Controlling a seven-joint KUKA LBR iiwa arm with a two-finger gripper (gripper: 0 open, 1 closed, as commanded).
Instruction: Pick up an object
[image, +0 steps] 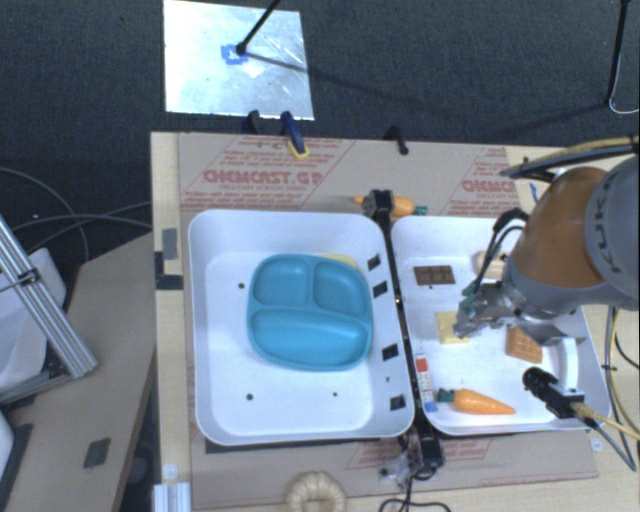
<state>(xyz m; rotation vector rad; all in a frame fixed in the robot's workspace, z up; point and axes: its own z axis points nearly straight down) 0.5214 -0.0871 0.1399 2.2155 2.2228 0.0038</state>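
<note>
Two shallow white bins are set side by side on the table (262, 176). The gripper (468, 322) is seen low in the middle of the right bin (440, 240), directly over the right edge of a pale yellow slab (449, 330). Whether it touches the slab, and whether it is released or clenched, cannot be told. A brown chocolate bar (434, 275) lies toward the bin's far left corner, apart from the slab, with bare floor on all sides. A tan cracker (523, 346) lies just to the right of the gripper, partly covered by the wrist. An orange carrot (483, 403) is laid along the near edge, close to the near wall and well apart from the slab. A few small bits (421, 367) are lined up against the left wall. The right side of this bin is overhung by the arm. In the left bin (215, 400) a blue divided plate (305, 310) is placed at the centre, with a wide margin of bare floor along the left and near edges. A sliver of something yellow (343, 259) is seen at its far right rim.
</note>
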